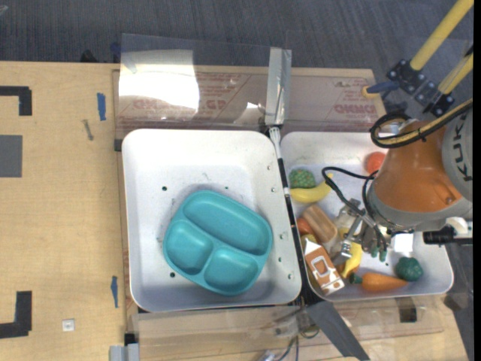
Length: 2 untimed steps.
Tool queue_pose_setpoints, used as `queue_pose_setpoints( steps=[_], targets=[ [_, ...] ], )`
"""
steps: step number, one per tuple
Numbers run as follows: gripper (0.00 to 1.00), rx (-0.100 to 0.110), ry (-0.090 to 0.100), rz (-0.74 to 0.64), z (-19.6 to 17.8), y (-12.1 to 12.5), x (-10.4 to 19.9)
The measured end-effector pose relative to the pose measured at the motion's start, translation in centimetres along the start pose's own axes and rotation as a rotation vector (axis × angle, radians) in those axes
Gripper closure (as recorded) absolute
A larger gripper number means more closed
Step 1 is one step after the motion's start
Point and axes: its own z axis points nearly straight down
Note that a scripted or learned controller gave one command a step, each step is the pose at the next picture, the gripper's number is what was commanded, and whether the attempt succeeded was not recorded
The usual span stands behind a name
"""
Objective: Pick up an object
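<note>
Part of the white "KUKA" lettering shows on the arm [451, 156]. The gripper [359, 235] hangs low in the right bin [440, 277]; its state cannot be told. A yellow piece [350, 261] lies just below it, a carrot [383, 281] nearby.

- Two bins sit side by side on the worktop [60, 201]: the left bin [143, 164] and the right bin [440, 277], their inner walls touching.
- A divided plate [218, 239] lies in the left bin, toward its front.
- My arm [417, 175] reaches in from the right over the right bin, and my tool [361, 235] hangs above that bin's middle.
- In the right bin a broccoli piece [302, 177] lies at the back left, with a banana [310, 194] just in front of it.
- A small carton [323, 269] lies at the front left, close to the dividing wall.
- A carrot [383, 281] lies along the front, right of the carton.
</note>
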Motion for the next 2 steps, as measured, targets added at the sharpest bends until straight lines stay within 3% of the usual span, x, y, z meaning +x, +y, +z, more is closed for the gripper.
queue_pose_setpoints(
  steps=[1,2],
  targets=[
    [1.00,-0.002,-0.010,0.000,-1.2,0.1,-0.3],
    [1.00,0.001,0.002,0.043,-0.2,-0.3,1.0]
  ],
)
